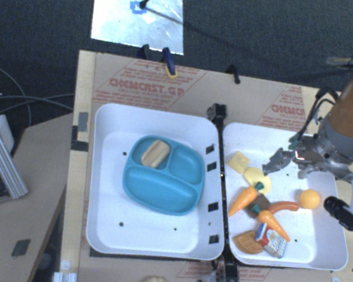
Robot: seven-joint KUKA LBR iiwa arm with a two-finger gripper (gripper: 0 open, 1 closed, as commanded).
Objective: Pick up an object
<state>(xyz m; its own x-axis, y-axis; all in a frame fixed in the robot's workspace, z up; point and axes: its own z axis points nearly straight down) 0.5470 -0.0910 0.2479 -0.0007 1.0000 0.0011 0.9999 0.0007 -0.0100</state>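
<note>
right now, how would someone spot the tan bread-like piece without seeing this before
Find the left white bin, which holds a blue divided plate. The tan bread-like piece lies in the plate's upper left compartment. It is the one item on that plate; the other toy food sits in the right bin.

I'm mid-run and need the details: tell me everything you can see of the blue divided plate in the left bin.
The blue divided plate, seemingly smooth plastic, lies flat and upright near the middle of the left white bin. It is rounded, with raised ridges splitting it into three compartments: two smaller ones at the far side, one larger at the near side. A tan, bread-like oval piece rests in the far-left compartment. Nothing else touches the plate, and it sits apart from the bin walls.
</note>
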